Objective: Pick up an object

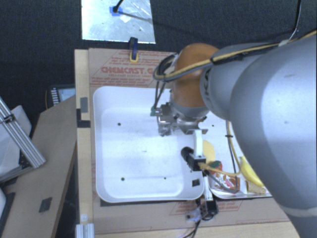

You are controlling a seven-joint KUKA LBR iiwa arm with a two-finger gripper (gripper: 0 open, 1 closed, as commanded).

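Peeking above the white bin (124, 152), cardboard (148, 63) printed "CHEMCAST" in red.

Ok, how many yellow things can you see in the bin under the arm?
2: a banana near the bin's front edge, and a pale yellow piece left of it. The arm covers most of the bin, so more may be hidden.

Lit brightly and evenly from overhead. Washed almost to plain white across the floor of the left bin (124, 152), with only faint, soft-edged shading along its walls. Patchy glare off the crinkled silvery sheet (116, 14) at the top. Broad pale sheen along the grey arm (267, 113), blurred so close to the lens. Murky and short on detail around the gripper (166, 125). Slightly soft and grainy overall, noisiest over the dark surround.
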